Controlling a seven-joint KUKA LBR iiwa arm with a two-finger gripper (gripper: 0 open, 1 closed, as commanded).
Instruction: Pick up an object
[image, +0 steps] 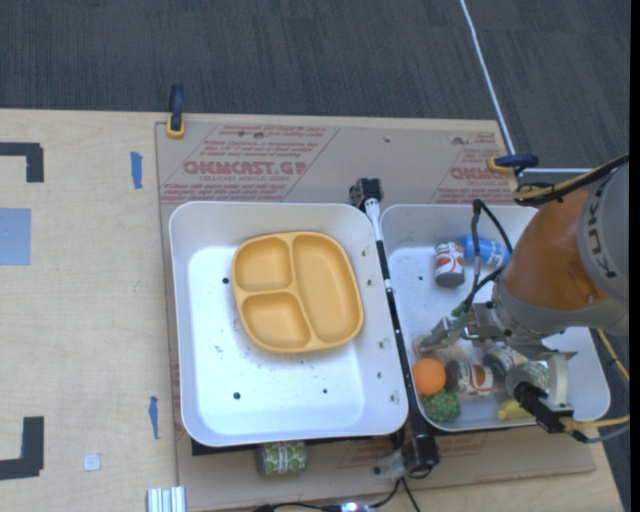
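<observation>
The small green can (283, 457) lies on the bench edge below the left bin (190, 330), while my gripper (478, 345) sits low in the right bin (592, 392), its state unclear to me, with the orange ball (429, 376) just left of it.

The surface (80, 330) is pale wood, marked with blue tape pieces and black corner marks toward its left edge. A brown printed board (300, 165) lies on it, clamped at its far corners, and bears two white bins side by side: the left bin (195, 330), the right bin (590, 385).
</observation>
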